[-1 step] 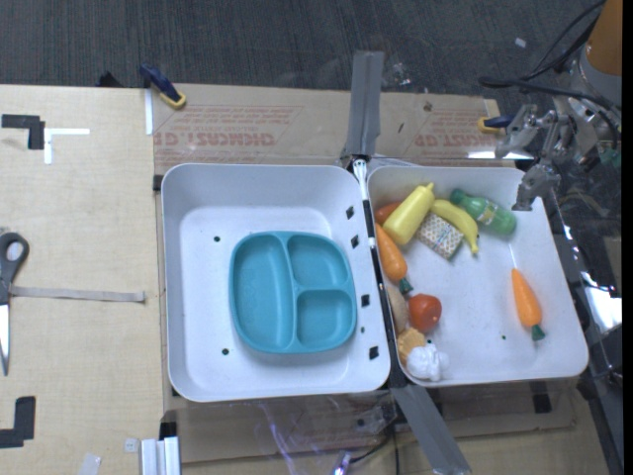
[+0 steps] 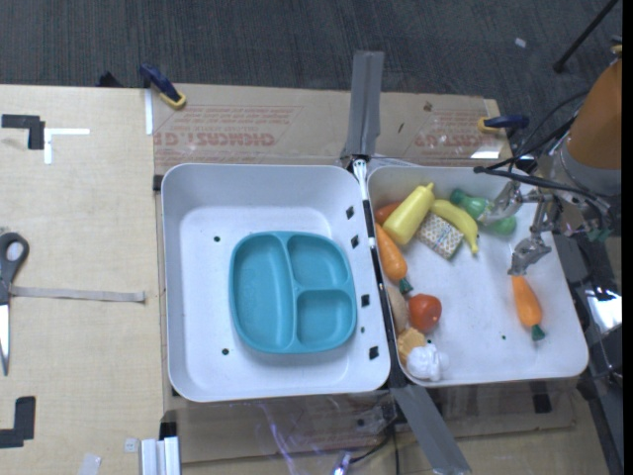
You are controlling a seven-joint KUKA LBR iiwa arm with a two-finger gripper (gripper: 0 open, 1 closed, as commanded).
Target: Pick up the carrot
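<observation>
An orange carrot [image 2: 526, 302] with a green stem end lies in the right bin [image 2: 475, 359], near its right wall. A second orange carrot [image 2: 392, 257] rests along that bin's left wall. My gripper [image 2: 518, 231] hovers over the bin's right part, just above and behind the right-hand carrot. Its fingers [image 2: 527, 253] look spread open and hold nothing. The lower fingertip ends a short way from the carrot's top end.
The right bin also holds a yellow bottle [image 2: 410, 213], a banana [image 2: 458, 218], a green item [image 2: 487, 212], a tan block [image 2: 440, 236], a tomato [image 2: 423, 310] and a white lump [image 2: 426, 362]. The left bin [image 2: 188, 265] holds a teal divided plate [image 2: 294, 291]. Cables hang near the arm.
</observation>
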